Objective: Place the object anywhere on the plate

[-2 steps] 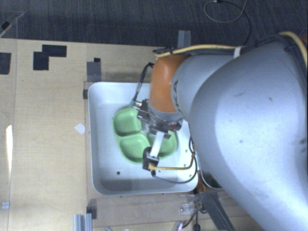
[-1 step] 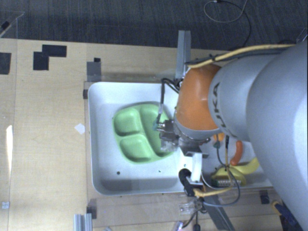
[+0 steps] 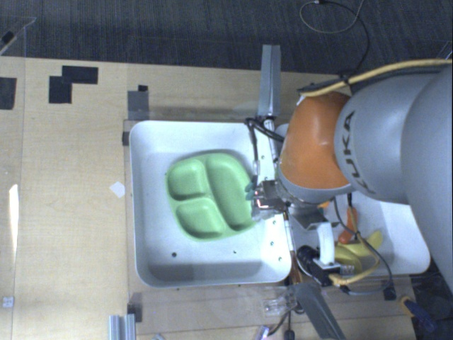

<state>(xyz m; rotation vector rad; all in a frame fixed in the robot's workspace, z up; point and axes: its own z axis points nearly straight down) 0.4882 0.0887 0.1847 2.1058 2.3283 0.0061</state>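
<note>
Over the right bin (image 3: 417,257), the arm hides the gripper (image 3: 311,225); grip unreadable. Likely picking; next, carry an object to the green divided plate (image 3: 209,193).

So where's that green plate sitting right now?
The green divided plate lies in the left white bin, toward its right side, its right edge next to the arm's orange band.
</note>
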